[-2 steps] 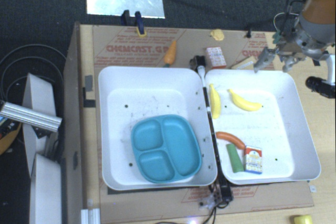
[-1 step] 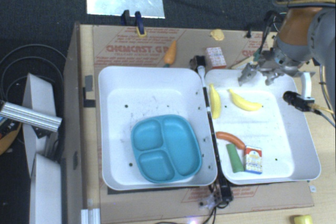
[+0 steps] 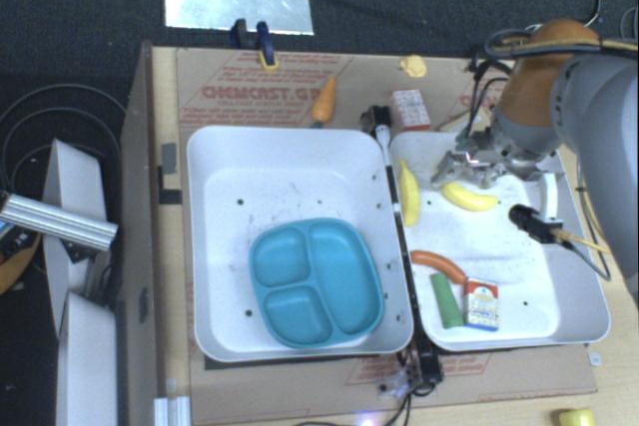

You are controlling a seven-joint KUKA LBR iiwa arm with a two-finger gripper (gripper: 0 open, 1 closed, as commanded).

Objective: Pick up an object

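Hand (image 3: 472,165): low in the right bin; grip state unclear.
Banana (image 3: 469,198): just below it, long axis left-right.

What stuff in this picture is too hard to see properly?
- Claw: in the camera view, too small and blurry to tell how it is set, or whether it touches the banana beneath.
- Small box: its label is too tiny to read.
- Yellow thing: the bottom edge cuts it off.
- Arm: the right edge cuts it off.
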